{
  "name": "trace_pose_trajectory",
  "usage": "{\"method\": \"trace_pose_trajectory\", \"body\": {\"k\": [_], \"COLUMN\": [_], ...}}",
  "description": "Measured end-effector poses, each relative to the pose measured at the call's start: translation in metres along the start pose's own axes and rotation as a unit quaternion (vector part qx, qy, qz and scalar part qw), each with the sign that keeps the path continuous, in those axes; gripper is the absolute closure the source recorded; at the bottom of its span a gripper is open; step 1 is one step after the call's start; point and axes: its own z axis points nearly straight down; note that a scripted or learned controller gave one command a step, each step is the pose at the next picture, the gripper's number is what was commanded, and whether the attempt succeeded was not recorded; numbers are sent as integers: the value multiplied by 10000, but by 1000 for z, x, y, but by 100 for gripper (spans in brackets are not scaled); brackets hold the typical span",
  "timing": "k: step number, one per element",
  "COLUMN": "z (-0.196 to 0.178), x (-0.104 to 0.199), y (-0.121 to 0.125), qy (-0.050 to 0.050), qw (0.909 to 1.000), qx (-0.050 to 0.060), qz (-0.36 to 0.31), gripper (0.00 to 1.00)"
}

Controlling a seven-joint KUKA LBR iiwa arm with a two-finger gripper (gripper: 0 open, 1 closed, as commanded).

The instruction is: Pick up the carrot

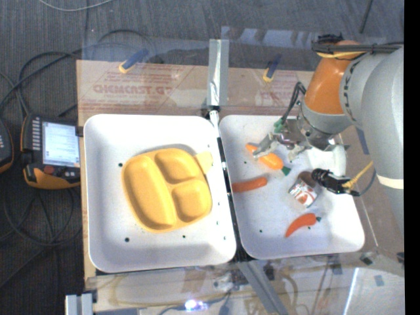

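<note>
Arm body cut off by the view's right edge; its grey bulk and orange band cover the right bin's (341, 241) far right corner. Gripper (279, 151) low over the right bin's far half; the fingers are small and crowded against the orange thing beneath, so I cannot tell whether they are spread or closed, nor whether anything sits between them.

Carrot (270, 160) lies directly under and against the gripper, orange with a green end, partly covered by it. Along the bin's left edge, a red-orange sausage-shaped piece (249, 184). Near the front edge, a red chili pepper (300, 224). Between pepper and gripper, a small red-and-white item (302, 193), hard to identify. Left bin (105, 241) carries a yellow divided plate (168, 188) at centre.
</note>
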Motion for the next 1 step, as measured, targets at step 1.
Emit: {"method": "trace_pose_trajectory", "body": {"k": [1], "z": [36], "x": [-5], "y": [-1], "qy": [-27], "qw": [9977], "qx": [-50], "qz": [-669], "gripper": [0]}}
